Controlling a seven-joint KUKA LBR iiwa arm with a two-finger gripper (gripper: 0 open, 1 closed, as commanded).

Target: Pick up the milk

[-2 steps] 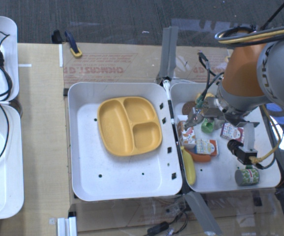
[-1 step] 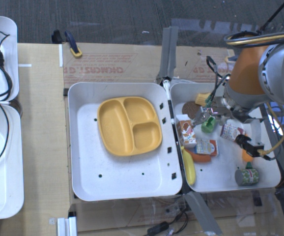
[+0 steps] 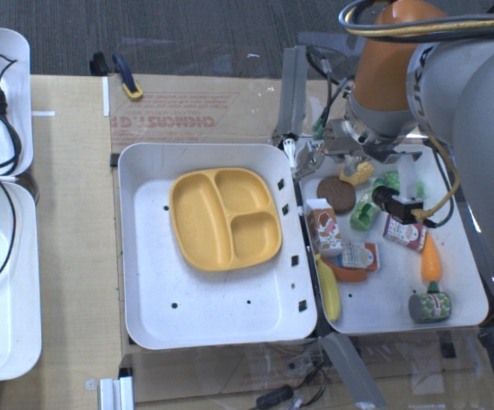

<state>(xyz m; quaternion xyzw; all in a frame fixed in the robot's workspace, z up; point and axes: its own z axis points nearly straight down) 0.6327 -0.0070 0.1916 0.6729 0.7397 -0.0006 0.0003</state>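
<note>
the milk (image 3: 323,231) is lying flat at the right bin's (image 3: 465,293) left wall — one small carton, probably light and stiff, best pinched across its narrow sides. the gripper (image 3: 349,143) is hanging over the bin's far end; i cannot tell its state. one yellow plate (image 3: 226,219), one banana (image 3: 329,290), one carrot (image 3: 432,260).

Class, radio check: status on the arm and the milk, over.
Gripper over right bin's far edge, nothing seen held. Milk carton lying at bin's left side, apart. Banana and other toy food close by.
</note>
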